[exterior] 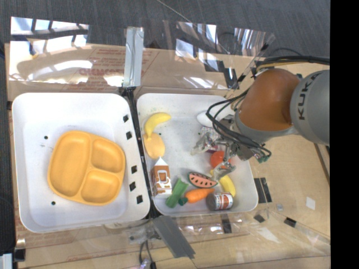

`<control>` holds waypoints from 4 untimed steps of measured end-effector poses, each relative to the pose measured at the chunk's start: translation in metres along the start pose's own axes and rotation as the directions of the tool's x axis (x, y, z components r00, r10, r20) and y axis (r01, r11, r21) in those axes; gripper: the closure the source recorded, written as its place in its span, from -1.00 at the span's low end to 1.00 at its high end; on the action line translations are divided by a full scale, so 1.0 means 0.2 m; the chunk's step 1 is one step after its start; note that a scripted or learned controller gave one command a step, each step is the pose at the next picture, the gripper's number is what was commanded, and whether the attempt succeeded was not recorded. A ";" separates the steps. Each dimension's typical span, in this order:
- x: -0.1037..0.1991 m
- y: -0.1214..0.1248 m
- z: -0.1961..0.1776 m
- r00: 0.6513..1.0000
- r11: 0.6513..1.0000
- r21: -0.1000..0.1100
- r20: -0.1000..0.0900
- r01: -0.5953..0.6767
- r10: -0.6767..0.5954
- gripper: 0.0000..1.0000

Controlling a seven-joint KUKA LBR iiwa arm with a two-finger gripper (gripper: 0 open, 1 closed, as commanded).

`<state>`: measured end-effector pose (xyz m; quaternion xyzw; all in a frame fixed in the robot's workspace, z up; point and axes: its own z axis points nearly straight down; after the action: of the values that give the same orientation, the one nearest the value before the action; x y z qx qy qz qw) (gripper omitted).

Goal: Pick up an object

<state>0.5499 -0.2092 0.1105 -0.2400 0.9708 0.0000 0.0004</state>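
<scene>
- Camera view: two shallow white bins sat side by side on the surface, the left bin (28, 150) and the right bin (185, 102) meeting along a dark seam at the middle.
- The left bin held a yellow divided tray (86, 167), lying flat and slightly turned, with three compartments and nothing visible in them.
- The grey arm (314, 105) reached in from the right, its orange band (269, 102) hanging over the right bin's upper right part, with black cables looping around it.
- The hand (220, 145) pointed down into the right bin, near its right-hand side; whether it was released or clenched could not be told, since the wrist and cables covered much of it.
- A small red-orange item (216, 158) lay just beside the hand, too hidden to name and not clearly grasped.
- A yellow banana (156, 120) lay in the right bin's upper left, with a pale yellow rounded fruit (155, 146) just below it.
- A small carton (161, 179) stood by the left wall, lower down.
- Along the bottom lay a green vegetable (178, 192), an orange carrot (196, 195) touching it, a watermelon slice (202, 179) just above the carrot, and a can (220, 201) on its side at the lower right.
- A small yellow piece (227, 184) lay between the can and the hand.
</scene>
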 end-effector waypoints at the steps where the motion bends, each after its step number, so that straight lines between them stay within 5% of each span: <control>1: -0.05 0.05 0.08 0.997 0.997 0.000 0.000 -0.077 0.077 -1.00; 2: 0.13 0.29 0.09 0.987 0.987 -0.001 -0.001 -0.159 0.159 -1.00; 3: 0.01 0.54 0.07 0.981 0.981 0.013 0.013 -0.194 0.193 -1.00; 4: -0.29 0.42 0.07 0.998 0.998 0.023 0.003 -0.059 0.059 -1.00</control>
<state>0.5621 -0.1069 0.0971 -0.2112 0.9774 -0.0107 0.0044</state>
